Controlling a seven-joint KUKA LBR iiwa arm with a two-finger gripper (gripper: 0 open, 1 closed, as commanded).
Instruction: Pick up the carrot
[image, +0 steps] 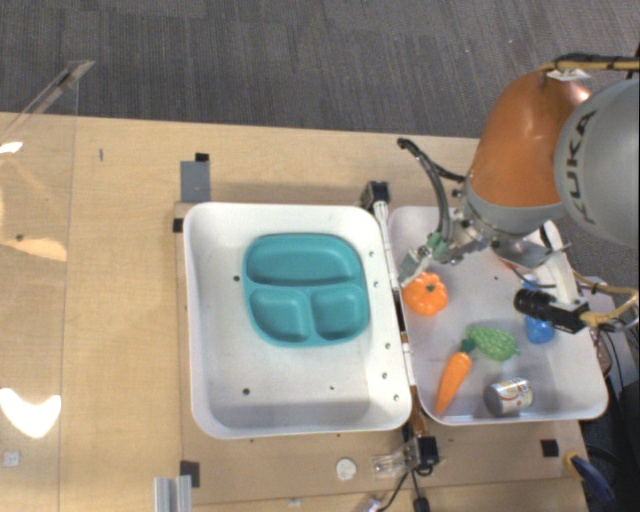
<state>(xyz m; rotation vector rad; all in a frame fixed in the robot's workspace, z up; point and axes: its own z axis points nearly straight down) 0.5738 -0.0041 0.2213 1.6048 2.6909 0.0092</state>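
Observation:
The carrot (452, 378) is orange with a small green top. It lies at a slant near the front of the right bin (575, 405), its tip pointing to the front left. My gripper (428, 260) hangs over the bin's back left part, just above a small orange pumpkin (425, 296). It is well behind the carrot and apart from it. Nothing shows held in it. The arm's grey and orange body covers the bin's back right corner.
Beside the carrot's top lies a green leafy toy (493, 342). A silver can (508, 396) rests to the carrot's right and a blue object (539, 331) sits further back. The left bin (215, 300) holds a teal divided plate (304, 288).

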